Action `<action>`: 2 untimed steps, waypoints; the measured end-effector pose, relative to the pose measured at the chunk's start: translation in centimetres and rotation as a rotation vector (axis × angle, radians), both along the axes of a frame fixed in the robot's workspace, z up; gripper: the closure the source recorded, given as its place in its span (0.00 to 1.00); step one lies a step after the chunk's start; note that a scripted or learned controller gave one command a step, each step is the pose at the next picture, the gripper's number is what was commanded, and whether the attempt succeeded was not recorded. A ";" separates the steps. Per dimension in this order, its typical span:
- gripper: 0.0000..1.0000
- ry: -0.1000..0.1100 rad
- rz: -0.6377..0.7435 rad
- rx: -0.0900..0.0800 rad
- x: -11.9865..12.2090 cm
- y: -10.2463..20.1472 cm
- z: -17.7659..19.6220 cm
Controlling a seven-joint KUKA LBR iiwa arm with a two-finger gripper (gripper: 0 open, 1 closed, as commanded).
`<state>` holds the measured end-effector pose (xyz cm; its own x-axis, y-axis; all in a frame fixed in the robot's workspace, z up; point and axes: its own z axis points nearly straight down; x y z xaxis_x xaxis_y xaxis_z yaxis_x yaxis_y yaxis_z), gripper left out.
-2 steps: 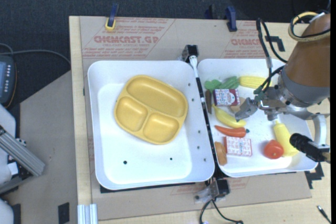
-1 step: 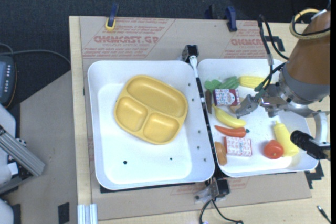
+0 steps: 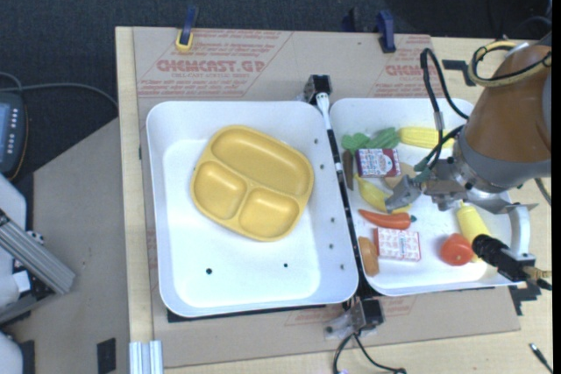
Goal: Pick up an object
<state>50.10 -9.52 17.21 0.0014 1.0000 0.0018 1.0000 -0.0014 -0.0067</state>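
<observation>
Right half of frame: shallow white right-hand bin (image 3: 438, 280) packed with small plastic toy food. Grey two-finger gripper (image 3: 405, 191) sitting low at bin centre, just above long red-orange chili-shaped piece (image 3: 385, 219), beside yellow curved banana-like piece (image 3: 372, 189). Finger state: cannot tell, tips blurred against clutter, nothing visibly clamped. Grey arm with orange band (image 3: 513, 114) covering right side of bin.

Candidate targets, all in right bin:
- red-and-white small carton with picture label (image 3: 379, 162), up-frame of gripper, next to green leafy piece (image 3: 368, 139) and yellow corn cob (image 3: 419, 136)
- red-and-white flat patterned box (image 3: 398, 245), lower centre, below chili
- round red tomato-like piece (image 3: 455, 250) and yellow cylinder (image 3: 472, 222), lower right, near wrist hardware
- orange sausage-like piece (image 3: 368, 255) tight against left wall of bin

Advice for doing the pick well:
- Go for chili: nearest, narrow, some bare bin floor around it.
- Align closing axis across short width, not along length.
- Descend straight, avoid nudging banana-like piece into the grasp.
- Skip sausage-like piece: wall likely blocks one finger.
- Flat box likely too low and wide for clean pinch.
- Confirm object between fingers on lift before calling success.

Left of frame: second shallow white bin (image 3: 175, 258) holding yellow three-compartment plastic tray (image 3: 252, 182); too wide to grasp easily, well apart from gripper, ignore.
</observation>
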 end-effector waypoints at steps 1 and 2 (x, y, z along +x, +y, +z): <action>0.00 0.002 0.000 0.001 0.2 0.1 -6.4; 0.00 -0.002 0.000 0.000 0.1 0.2 -8.9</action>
